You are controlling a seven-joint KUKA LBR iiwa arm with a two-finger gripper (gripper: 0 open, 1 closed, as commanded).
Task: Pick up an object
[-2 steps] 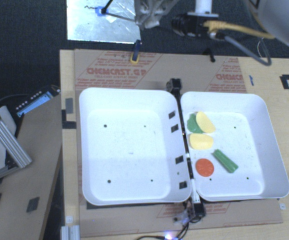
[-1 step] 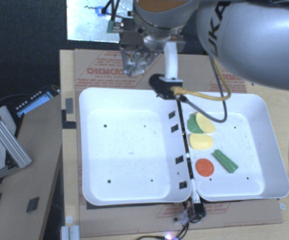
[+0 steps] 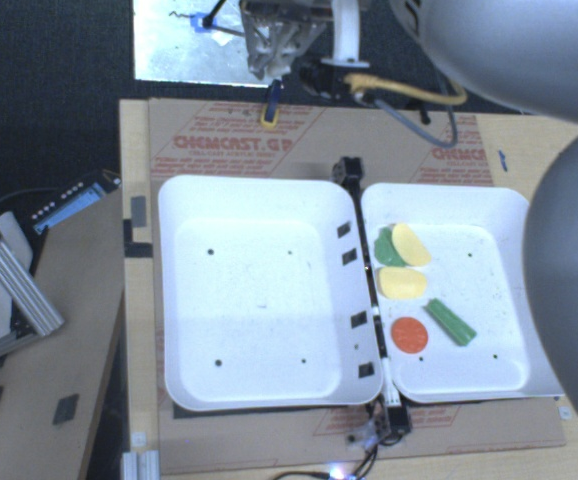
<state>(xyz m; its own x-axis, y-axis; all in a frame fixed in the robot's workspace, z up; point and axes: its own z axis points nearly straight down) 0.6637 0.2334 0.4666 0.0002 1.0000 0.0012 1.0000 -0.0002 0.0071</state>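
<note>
The right bin point(image 3: 499, 218) holds several small objects in a cluster near its left wall. These are a green piece point(image 3: 386, 249), a yellow piece point(image 3: 411, 245), a pale yellow piece point(image 3: 403, 284), a red disc point(image 3: 409, 335) and a green bar point(image 3: 450, 322). My gripper point(image 3: 268, 68) hangs high at the top of the camera view, beyond the far edge of the bins and well away from the objects. Its fingers taper together to a point, shut, with nothing visible between them.
The left bin point(image 3: 184, 208) lies beside the right one, with a black divider strip point(image 3: 361, 268) between them. A small blue and yellow item point(image 3: 270, 106) lies on the cardboard just below the fingertips. The grey arm point(image 3: 569, 258) covers the right side.
</note>
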